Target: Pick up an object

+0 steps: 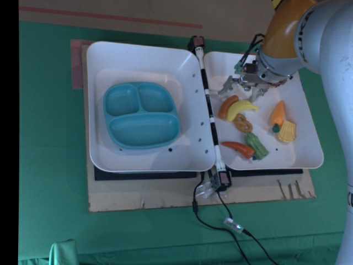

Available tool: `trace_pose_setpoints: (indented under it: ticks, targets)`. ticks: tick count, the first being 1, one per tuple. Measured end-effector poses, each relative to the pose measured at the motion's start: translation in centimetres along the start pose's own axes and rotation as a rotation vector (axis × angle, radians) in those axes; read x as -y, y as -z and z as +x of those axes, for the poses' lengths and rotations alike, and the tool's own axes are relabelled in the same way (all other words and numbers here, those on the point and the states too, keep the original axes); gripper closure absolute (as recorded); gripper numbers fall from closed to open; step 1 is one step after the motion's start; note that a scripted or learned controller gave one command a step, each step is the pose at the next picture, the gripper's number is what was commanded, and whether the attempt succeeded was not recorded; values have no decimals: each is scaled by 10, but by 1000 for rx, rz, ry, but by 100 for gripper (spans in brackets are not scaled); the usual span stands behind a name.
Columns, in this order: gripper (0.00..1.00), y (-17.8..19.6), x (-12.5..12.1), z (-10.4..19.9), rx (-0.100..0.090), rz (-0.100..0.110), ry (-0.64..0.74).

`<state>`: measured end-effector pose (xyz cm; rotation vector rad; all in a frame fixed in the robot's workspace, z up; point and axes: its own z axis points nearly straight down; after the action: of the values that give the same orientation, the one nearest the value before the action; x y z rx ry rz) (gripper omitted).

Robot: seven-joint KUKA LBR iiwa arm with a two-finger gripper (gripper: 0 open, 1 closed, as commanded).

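The table (49, 148), under green cloth, carries a brown cardboard sheet (165, 195) on which two shallow white bins sit side by side. The grey arm (336, 65), with its orange band, reaches in from the right and hangs over the upper part of the right bin (309, 148). The left bin (138, 59) holds a teal divided plate (142, 115), set toward its left side, with bare white floor around it on all sides. The right bin's toys cluster in its middle and lower half: a yellow banana (241, 108) lying against an orange piece (226, 106), an orange carrot (277, 113) near the right wall beside a yellow corn piece (286, 131), a red chilli (238, 147) close to the near rim, a green vegetable (256, 146) touching it, and a small orange pepper slice (242, 125). The jaws (242, 90) stand apart with nothing between them, just above the banana, in the bin's open upper left area. A black cable (220, 220) trails off the cardboard's near edge.
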<state>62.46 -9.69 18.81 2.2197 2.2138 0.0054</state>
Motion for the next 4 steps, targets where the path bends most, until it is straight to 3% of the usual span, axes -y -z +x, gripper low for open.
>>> trace_pose_setpoints:
  ticks: [1,2,3,4]
  targets:
    - [100,12,-2,-2,4,-6,-4]
    - [0,12,-2,-2,3,-6,-4]
    - [100,22,-3,-3,5,-9,-6]
    - [0,22,-3,-3,5,-9,-6]
